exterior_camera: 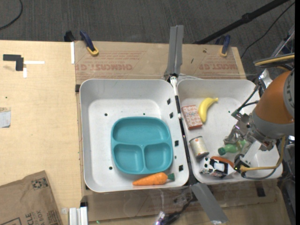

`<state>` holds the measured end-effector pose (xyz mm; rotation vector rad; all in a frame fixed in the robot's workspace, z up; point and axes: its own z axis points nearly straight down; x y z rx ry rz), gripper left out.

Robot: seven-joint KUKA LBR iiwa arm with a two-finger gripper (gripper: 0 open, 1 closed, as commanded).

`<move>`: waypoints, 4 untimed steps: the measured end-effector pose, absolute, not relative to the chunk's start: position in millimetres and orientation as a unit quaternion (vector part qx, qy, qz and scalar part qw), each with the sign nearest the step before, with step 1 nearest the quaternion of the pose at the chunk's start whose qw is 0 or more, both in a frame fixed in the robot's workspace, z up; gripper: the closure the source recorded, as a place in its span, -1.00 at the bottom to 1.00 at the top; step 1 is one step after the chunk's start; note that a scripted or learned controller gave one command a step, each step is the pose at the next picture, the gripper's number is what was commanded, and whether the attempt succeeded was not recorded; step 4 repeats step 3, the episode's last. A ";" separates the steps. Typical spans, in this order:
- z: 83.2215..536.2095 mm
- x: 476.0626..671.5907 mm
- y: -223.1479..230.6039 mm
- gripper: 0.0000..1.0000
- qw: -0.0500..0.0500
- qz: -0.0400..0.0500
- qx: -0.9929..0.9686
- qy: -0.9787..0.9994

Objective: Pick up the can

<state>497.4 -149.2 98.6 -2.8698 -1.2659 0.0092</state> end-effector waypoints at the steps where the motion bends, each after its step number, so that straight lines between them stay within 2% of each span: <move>1: 170.1 477.2 -215.0 1.00 0.000 0.001 -0.903 -0.431; 2: 227.6 543.3 -211.3 1.00 0.000 0.002 -0.902 -0.431; 3: 195.8 513.6 -115.3 1.00 0.001 0.002 -0.849 -0.528; 4: 195.8 513.6 -115.3 1.00 0.001 0.002 -0.849 -0.528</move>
